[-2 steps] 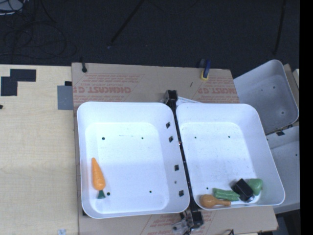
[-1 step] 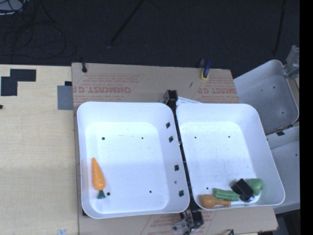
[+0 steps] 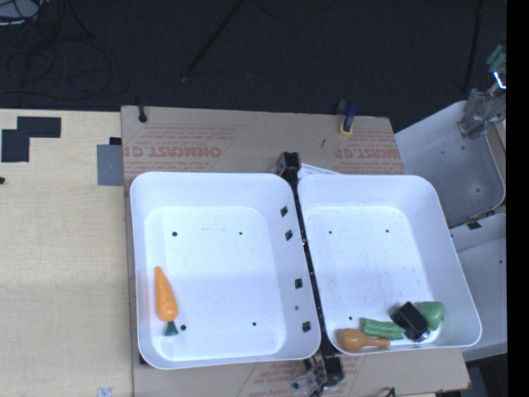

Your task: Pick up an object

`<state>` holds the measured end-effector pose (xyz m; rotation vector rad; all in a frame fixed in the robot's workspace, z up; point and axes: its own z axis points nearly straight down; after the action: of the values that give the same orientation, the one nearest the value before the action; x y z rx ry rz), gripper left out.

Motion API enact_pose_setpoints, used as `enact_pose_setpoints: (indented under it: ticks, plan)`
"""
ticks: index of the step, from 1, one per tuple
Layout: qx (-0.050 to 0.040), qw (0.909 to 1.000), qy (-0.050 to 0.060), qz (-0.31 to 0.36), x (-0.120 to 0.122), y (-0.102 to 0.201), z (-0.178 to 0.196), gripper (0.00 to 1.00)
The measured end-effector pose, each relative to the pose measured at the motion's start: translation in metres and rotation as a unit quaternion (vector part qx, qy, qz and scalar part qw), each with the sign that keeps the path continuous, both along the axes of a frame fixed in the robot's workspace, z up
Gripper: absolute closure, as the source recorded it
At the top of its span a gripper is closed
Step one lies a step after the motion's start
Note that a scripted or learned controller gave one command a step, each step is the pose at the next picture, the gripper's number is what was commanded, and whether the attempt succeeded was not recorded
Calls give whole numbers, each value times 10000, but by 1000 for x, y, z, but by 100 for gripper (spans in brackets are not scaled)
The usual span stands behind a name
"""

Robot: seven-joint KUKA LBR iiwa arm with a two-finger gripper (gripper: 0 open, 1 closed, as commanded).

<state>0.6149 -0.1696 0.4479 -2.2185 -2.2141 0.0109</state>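
Your left bin (image 3: 145, 222) carries an orange carrot (image 3: 165, 296) lying near its left wall, green stem toward the near edge. In your right bin (image 3: 446, 238), four things crowd the near right corner: an orange-yellow gourd (image 3: 361, 340), a green pod-shaped piece (image 3: 382, 328) touching it, a black block (image 3: 411, 320) resting against that, and a green rounded object (image 3: 431, 312) just beside the block. You cannot tell the hand's state. Cardboard (image 3: 248, 143) covers the counter under both bins.

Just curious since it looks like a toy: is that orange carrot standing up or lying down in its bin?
Lying down. The carrot rests flat on the floor of the left bin, near its left wall, green stem end toward the near edge.
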Motion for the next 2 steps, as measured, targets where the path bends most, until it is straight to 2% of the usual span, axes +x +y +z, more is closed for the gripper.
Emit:
enact_pose_setpoints:
  ticks: [1, 2]
  plan:
    - [0, 10000, -9, -4, 16, -46, -76, 100]
    - [5, 10000, -26, 5, -27, -43, -80, 100]
